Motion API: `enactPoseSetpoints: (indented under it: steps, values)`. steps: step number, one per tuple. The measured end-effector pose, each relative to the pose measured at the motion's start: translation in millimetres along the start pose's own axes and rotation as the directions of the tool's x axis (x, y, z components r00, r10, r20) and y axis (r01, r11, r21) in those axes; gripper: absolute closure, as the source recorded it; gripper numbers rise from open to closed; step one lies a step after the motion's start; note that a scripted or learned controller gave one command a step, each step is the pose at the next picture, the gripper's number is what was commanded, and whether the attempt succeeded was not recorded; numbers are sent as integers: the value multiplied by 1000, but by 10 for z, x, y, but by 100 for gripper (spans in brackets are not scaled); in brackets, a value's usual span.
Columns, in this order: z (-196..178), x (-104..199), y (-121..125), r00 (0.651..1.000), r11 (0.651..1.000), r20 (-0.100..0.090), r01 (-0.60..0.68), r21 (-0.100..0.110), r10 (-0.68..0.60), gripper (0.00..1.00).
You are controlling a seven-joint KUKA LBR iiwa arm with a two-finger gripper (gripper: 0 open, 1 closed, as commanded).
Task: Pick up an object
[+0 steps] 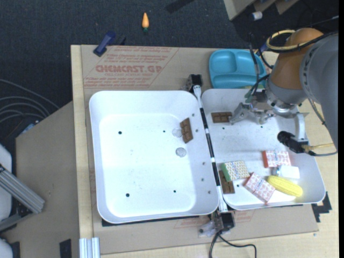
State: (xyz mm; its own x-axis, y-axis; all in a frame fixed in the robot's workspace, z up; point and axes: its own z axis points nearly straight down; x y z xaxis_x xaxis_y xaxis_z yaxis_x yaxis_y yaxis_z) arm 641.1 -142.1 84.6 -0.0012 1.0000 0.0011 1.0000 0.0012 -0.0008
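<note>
Left bin [107,112]: held a brown chocolate-like block [186,129] by its right wall.
Right bin [317,184]: small items lay in it.
Gripper [243,113]: fingers spread open, holding nothing, low in the right bin.
Brown bar [221,117]: lay just beside the fingers; looked light and stiff, best pinched across its short sides.

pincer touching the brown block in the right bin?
Cannot tell. In the camera view the pincer sits right beside the brown block near the right bin's top left, with neither a gap nor contact plainly visible.
</note>
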Motion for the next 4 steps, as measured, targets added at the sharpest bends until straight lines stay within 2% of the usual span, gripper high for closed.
enactPoseSetpoints:
  steps: [1, 2, 3, 4]
  values:
    - [-14, 406, 234, 1000, 1000, 10, -3, 9, 3, 0]
    - [0, -259, -593, 1000, 1000, 1, -3, 2, 3, 0]
    - [-1, -774, -1155, 1000, 1000, -8, 3, 4, -3, 0]
    - [-99, -777, -1146, 1000, 1000, -6, 2, -1, -2, 100]
